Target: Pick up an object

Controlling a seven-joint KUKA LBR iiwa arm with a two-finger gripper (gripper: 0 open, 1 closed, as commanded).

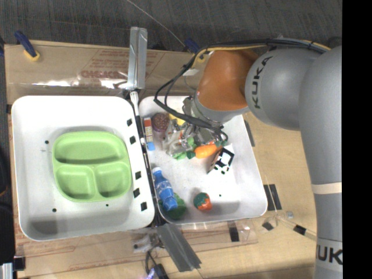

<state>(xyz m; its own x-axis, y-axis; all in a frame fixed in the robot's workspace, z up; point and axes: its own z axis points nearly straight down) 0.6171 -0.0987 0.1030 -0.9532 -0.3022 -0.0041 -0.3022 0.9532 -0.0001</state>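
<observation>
My gripper [195, 137] hangs low over the upper middle of the right bin [247, 179], under the orange wrist band. Right beneath and beside it lie an orange carrot-like toy [204, 151], a small green piece [189, 154] and a cluster of mixed small items [177, 138]. A brown round object [160, 121] sits near the bin's upper left. A blue plastic bottle [164, 193] lies along the left wall, and a small orange-and-green ball [201, 201] rests near the front. The wrist hides the fingers.
The left bin [29, 156] holds a green three-compartment tray [91, 165]. A black-and-white tag card [221, 160] lies in the right bin beside the carrot. A metal divider bar [137, 57] stands between the bins at the back.
</observation>
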